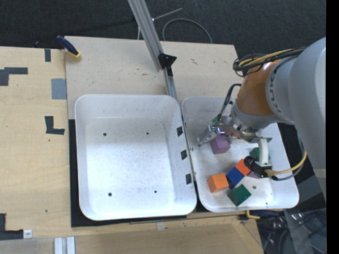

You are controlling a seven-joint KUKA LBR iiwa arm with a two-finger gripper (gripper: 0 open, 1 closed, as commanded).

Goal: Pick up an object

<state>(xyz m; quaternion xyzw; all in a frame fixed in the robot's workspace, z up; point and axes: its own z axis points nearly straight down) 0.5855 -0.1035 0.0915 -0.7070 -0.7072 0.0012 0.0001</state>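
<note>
My gripper [216, 133] hangs low over the upper middle of the right bin [280, 197], at the end of the grey arm with its orange band [254, 91]. A purple block [221, 145] lies directly beneath it, touching or nearly touching the gripper's underside; whether it is gripped cannot be made out. Toward the bin's front lie an orange cube [217, 182], a blue block [235, 176], a dark green block [239, 195] and a red-orange block [243, 166]. A small green piece [255, 153] peeks out to the right of the purple block.
The left bin [85, 142] adjoins the right one along a shared rim. A slanted metal pole [148, 28] crosses the bench behind the bins. A blue and yellow tool [69, 46] lies at the far left of the bench.
</note>
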